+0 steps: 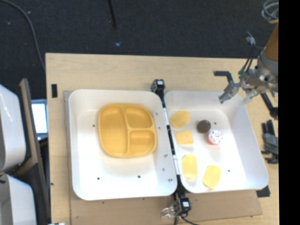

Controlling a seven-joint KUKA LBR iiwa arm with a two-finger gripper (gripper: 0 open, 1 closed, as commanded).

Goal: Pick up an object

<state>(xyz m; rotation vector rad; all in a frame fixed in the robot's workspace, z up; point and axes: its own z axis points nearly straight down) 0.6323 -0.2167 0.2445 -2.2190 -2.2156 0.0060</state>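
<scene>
1. You are looking at the gripper (238, 92) hanging over the far right corner of the right bin (248, 139), above its rim rather than over any of the pieces. Its two fingers are spread apart and nothing is sitting between them, so it is carrying nothing.

2. The pieces you could pick are all lying in the right bin, loose and apart from each other, which is leaving room for fingers to come down around each one.
   - A round yellow piece (180, 119) is lying nearest the divider, at the far side.
   - A yellow cheese-like wedge (184, 138) is sitting just in front of it.
   - Two oval yellow pieces are lying at the near side, one (189, 166) close to the divider and one (211, 176) to its right.
   - A small dark brown round thing (203, 126) and a small white-and-red round thing (215, 137) are sitting close together near the middle; they may be touching.

3. The brown and white-and-red pair is lying closest to the gripper, so I judge them the likeliest targets, though their closeness is risking a finger landing on the neighbour.

4. The left bin (84, 172) is holding a yellow divided plate (127, 130), flat and wide, which I judge a poor fit for this grasp.

5. Both bins are resting side by side on the pale wooden surface (93, 71).
</scene>
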